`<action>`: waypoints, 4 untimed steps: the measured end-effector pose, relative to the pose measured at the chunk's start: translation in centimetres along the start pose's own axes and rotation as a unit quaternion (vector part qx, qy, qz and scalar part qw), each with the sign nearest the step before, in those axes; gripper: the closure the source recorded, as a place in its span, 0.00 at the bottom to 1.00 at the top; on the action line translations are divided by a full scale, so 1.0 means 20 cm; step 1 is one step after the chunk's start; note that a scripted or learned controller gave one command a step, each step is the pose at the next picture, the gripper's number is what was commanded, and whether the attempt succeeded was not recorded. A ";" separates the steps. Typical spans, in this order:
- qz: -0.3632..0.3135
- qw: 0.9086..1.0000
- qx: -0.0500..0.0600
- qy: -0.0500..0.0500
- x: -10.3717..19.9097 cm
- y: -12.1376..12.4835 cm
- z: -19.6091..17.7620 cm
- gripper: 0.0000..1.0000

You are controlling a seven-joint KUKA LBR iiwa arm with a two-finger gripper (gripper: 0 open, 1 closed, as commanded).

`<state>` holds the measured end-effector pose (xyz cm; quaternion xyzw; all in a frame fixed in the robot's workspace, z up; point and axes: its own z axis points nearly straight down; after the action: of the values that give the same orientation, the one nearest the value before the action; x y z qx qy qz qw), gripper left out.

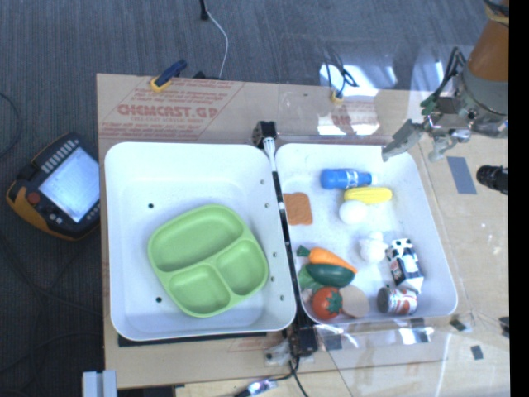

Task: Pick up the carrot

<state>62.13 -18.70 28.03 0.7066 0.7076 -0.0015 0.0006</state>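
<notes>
The carrot (331, 258), orange with a green leafy end, lies in the right bin (436, 222) near its lower left, resting against a green vegetable (329, 274). My gripper (420, 142) hangs over the right bin's far right corner, well away from the carrot. Its fingers stand open with nothing between them. The arm with its orange band (493, 50) reaches in from the upper right.
The right bin also holds a blue bottle (345, 178), a yellow banana (368, 194), white balls (353, 212), a brown biscuit (297, 208), a tomato (325, 302), a can (397, 300) and a black-and-white toy (404, 263). A green divided plate (208, 259) sits in the left bin (132, 172).
</notes>
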 end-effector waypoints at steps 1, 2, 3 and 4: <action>-0.024 1.000 0.002 0.001 0.06 -0.05 0.90 0.00; 0.038 0.999 0.002 0.002 0.35 -0.37 0.86 0.00; -0.022 1.000 -0.010 -0.005 0.43 -0.50 0.94 0.00; 0.149 0.989 -0.014 0.000 0.45 -0.65 0.94 0.00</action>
<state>49.14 -9.78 9.15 0.8041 0.5943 0.0082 0.0109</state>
